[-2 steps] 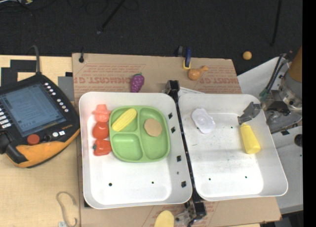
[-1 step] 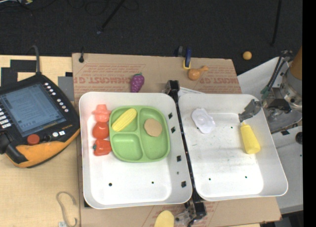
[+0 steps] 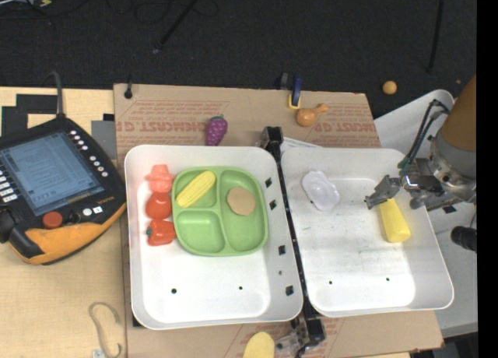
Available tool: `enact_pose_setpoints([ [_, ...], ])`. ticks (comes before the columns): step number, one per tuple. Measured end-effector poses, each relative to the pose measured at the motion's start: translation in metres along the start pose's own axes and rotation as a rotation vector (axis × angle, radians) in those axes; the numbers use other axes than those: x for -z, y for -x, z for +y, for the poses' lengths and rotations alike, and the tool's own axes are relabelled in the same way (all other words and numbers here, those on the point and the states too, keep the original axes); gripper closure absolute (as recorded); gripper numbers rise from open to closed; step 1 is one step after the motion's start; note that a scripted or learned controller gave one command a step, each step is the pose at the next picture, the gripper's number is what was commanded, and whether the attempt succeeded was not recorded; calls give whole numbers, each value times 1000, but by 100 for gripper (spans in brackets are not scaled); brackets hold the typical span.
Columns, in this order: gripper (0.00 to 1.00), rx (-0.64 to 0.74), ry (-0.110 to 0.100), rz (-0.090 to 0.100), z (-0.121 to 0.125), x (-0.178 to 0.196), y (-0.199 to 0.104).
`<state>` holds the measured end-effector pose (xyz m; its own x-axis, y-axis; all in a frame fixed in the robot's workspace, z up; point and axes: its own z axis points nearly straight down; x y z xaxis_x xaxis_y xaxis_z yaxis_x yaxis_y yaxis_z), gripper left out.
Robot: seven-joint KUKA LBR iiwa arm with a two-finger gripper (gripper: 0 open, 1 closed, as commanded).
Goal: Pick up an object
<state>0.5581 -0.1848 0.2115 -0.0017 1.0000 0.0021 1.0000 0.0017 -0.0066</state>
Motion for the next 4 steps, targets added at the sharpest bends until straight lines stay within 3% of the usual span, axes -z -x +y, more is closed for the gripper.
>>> enact_pose_setpoints([
  [1,0,1,-1,1,-9,-58,-6],
  [2,0,2,3,5,0,-113,-10],
  [3,0,0,3,5,0,-125,-12],
  [4,100,-8,3,1,-1,-114,-8],
])
